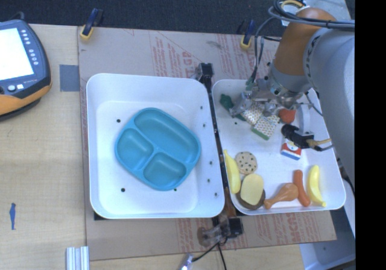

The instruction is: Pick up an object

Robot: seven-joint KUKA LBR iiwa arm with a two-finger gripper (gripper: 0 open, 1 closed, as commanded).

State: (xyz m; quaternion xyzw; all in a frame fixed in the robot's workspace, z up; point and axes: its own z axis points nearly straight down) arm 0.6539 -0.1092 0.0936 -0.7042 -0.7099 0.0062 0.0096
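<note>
The cardboard sheet (175, 52) under the bins carries faint red printing, in a slanted block near its far edge and again along its near edge, but the letters are too blurred to read. The pendant (18, 67) at the left has a bright screen and a column of buttons; nothing on them is legible. No other text or number can be read.

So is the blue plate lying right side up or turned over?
Right side up: the blue plate shows its three hollow compartments, flat in the left bin.
</note>
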